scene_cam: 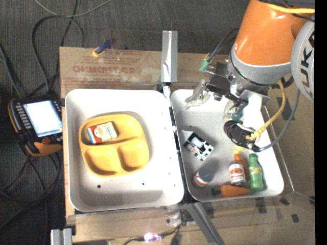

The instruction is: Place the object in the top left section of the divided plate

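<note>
The small carton (103, 132) lies flat in the yellow divided plate's (115, 162) top left section, light, stiff, best pinched across its narrow sides, while the gripper (198, 97) hangs open and empty over the right bin's (273, 185) far-left corner.

Even overhead light; glare whitens both bins (176, 111), a soft shadow fringes the divided plate (116, 144), and focus is mildly soft throughout.

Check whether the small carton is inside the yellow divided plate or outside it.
Inside. The carton lies flat in the upper compartment of the yellow divided plate, within its rim, in the left bin.
</note>
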### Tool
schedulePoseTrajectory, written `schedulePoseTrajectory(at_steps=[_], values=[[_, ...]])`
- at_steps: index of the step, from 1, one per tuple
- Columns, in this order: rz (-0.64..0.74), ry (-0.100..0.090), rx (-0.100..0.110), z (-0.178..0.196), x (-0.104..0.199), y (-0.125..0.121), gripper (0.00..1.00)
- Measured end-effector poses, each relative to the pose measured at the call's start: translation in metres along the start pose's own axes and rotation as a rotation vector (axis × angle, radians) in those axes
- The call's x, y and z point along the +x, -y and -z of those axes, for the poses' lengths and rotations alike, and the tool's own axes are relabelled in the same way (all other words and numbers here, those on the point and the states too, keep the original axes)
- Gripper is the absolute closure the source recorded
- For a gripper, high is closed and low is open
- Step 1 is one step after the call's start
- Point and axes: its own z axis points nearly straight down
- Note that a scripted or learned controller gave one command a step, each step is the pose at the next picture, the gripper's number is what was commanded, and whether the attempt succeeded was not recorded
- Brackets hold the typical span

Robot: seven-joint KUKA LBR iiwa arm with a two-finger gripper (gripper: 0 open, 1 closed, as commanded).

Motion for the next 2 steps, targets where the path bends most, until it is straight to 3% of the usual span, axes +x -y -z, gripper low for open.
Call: schedulePoseTrajectory(at_steps=[1, 2], values=[[-0.001, 0.004, 0.001, 0.0086, -0.0004, -0.0006, 1.00], [-0.001, 0.004, 0.001, 0.0084, -0.0003, -0.0005, 0.00]])
